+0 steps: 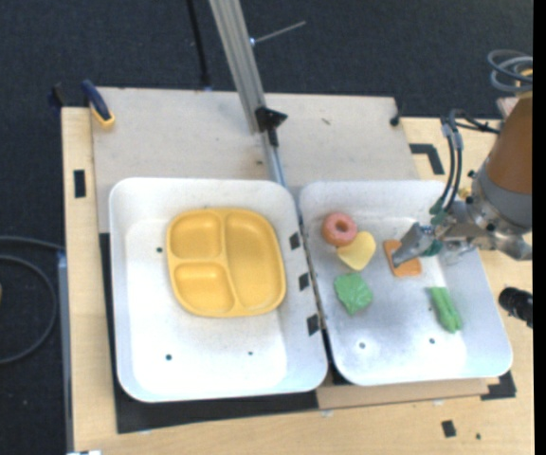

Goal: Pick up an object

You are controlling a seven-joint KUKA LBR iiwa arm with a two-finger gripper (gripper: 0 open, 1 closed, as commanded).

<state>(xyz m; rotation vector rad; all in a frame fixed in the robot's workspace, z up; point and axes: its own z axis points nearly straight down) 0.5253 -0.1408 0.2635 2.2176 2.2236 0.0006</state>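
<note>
The right bin holds several small objects. A pink ring-shaped donut lies at its upper left, touching a yellow lump just below it. Lower down sits a green chunk. A flat orange piece lies near the bin's middle, and a long green piece lies to its lower right. My gripper reaches in from the right and hangs low right over the orange piece's upper edge, hiding part of it. Nothing is visibly lifted.
The left bin carries a yellow divided plate. A slanted metal pole rises behind the bins, with its clamp near the gap between them. The arm's orange band and cables stand over the right bin's far right edge.
</note>
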